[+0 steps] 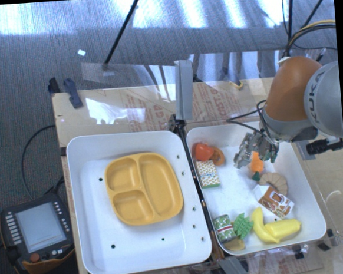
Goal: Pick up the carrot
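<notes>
The carrot (256,166) sat in the right bin (302,179), upper middle, with the end effector (254,150) directly over it — an orange piece showed between the fingers, so it seemed pinched on the carrot, though perhaps only at the top end. A shallow, off-centre hold could have let it slip on the lift — falling onto the round biscuit (275,182) or snack packet (275,202) just beside it.

orange carrot (256,165) with green top at the jaws. Yellow banana (275,228) below them. Yellow divided tray (143,187) far left of them in white bin (82,170). Red tomato (203,151) left of them.
</notes>
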